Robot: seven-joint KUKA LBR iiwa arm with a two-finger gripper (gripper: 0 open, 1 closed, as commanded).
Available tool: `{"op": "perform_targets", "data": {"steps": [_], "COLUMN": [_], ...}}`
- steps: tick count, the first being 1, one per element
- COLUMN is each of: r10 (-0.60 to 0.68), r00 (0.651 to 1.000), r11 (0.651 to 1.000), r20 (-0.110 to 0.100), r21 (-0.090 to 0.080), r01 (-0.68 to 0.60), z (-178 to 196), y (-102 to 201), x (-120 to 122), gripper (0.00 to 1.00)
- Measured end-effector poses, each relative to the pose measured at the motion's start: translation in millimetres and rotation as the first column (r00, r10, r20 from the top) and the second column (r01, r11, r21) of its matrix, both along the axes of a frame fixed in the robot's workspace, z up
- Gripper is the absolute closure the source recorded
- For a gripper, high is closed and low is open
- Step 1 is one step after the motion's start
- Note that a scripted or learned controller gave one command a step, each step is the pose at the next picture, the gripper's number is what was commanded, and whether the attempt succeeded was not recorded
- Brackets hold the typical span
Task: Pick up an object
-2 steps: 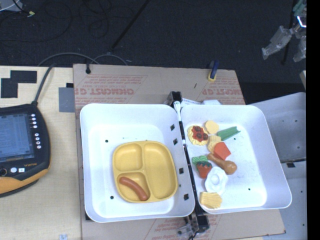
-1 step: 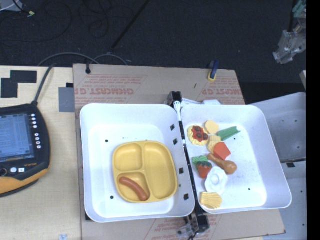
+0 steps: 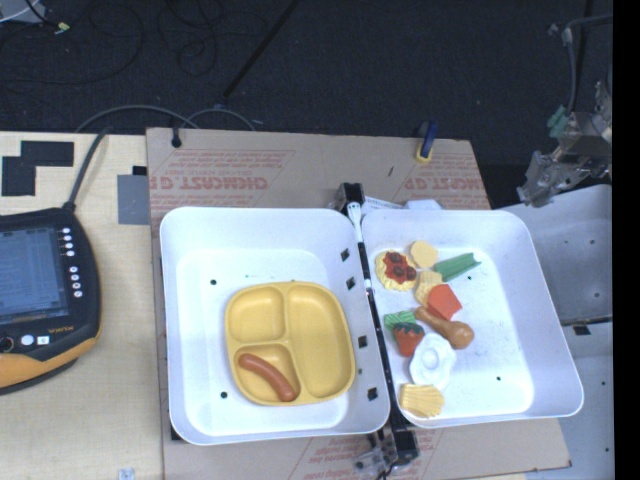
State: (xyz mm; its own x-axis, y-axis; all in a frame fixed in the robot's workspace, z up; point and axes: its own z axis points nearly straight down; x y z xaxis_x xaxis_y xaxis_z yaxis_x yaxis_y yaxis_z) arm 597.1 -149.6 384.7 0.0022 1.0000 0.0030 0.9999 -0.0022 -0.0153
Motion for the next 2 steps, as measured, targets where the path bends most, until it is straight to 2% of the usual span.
{"op": "perform_targets", "data": {"steps": [1, 2], "r10": [-0.003, 0.004], "r00": [1.0, 1.0], "r11": [1.0, 1.0], "r20": [0.0, 0.014], "r21": [0.001, -0.001], "r01": [0.003, -0.004], "z": [-83, -33], "y": [-22, 12], "x": [-73, -123], "gripper": [1.0, 1.0]}}
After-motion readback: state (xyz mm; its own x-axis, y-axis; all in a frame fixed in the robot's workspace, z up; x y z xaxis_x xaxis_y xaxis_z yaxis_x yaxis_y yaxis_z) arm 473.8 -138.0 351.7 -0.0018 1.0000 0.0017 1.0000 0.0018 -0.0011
